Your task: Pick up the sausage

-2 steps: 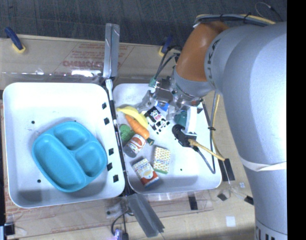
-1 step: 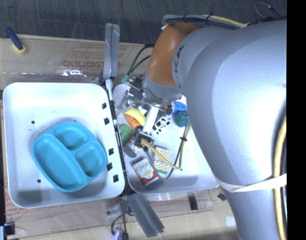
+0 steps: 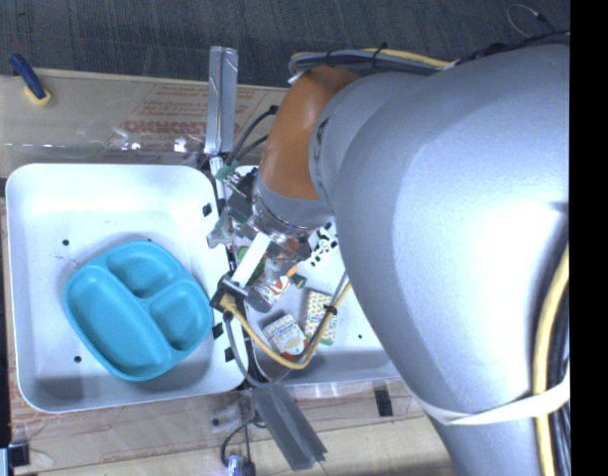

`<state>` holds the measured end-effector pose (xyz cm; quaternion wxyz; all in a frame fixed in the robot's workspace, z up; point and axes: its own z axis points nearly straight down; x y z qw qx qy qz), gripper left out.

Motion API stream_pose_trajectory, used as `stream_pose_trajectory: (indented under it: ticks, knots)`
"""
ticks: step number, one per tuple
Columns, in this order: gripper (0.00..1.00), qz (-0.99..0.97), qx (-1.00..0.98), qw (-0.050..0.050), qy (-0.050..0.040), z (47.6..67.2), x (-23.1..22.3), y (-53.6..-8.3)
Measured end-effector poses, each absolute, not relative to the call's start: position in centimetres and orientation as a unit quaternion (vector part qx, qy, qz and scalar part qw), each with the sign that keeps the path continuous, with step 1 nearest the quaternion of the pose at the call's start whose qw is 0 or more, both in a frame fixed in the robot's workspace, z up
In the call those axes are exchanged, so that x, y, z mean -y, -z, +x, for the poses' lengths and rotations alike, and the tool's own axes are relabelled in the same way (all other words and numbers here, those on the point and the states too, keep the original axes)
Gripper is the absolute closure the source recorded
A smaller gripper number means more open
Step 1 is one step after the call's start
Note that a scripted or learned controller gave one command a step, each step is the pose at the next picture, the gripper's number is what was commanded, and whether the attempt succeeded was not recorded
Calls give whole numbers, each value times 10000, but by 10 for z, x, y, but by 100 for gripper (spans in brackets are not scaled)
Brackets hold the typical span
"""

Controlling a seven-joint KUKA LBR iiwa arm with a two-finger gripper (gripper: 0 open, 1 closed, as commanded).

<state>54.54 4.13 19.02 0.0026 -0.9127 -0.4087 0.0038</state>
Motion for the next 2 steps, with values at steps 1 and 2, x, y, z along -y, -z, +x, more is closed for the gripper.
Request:
stream_pose_trajectory:
  ticks: [1, 2]
  knots:
    - [0, -9529, 3032, 10, -25, 606, -90, -191]
    - [0, -9503, 3115, 21, -40, 627, -110, -130]
